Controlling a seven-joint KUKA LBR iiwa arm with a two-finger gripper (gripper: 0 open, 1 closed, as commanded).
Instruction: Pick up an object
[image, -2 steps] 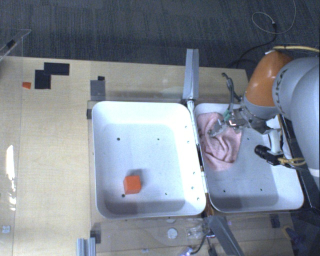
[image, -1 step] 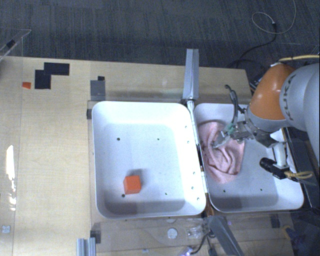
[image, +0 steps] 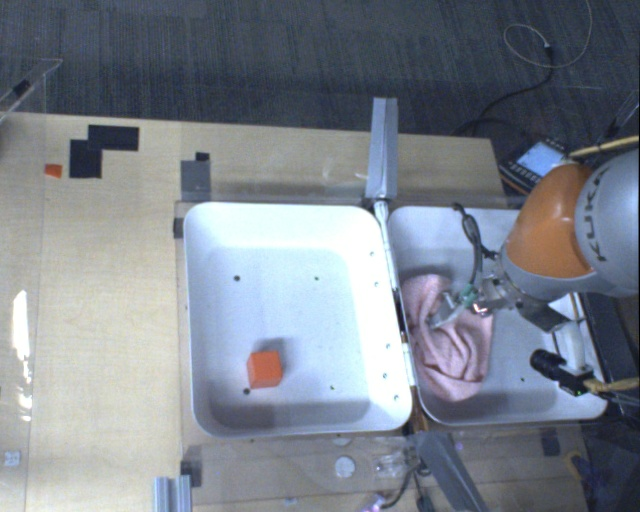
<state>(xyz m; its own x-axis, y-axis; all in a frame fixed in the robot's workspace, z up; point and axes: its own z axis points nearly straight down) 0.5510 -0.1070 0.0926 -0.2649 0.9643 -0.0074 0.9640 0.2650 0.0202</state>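
A crumpled pink cloth (image: 450, 340) lies in the right bin (image: 520, 395), against its left wall. My gripper (image: 447, 312) reaches in from the right and is down on the cloth's upper part, its fingers touching the fabric. The view does not show if the fingers have closed on the cloth. A small orange block (image: 265, 369) sits in the left bin (image: 250, 240), near its front left corner, far from the gripper.
A metal divider post (image: 383, 150) stands behind the seam between the two bins. Black shapes (image: 98, 148) and a small orange square (image: 53, 171) lie on the bench at far left. The arm's orange band (image: 548, 230) hangs over the right bin's back.
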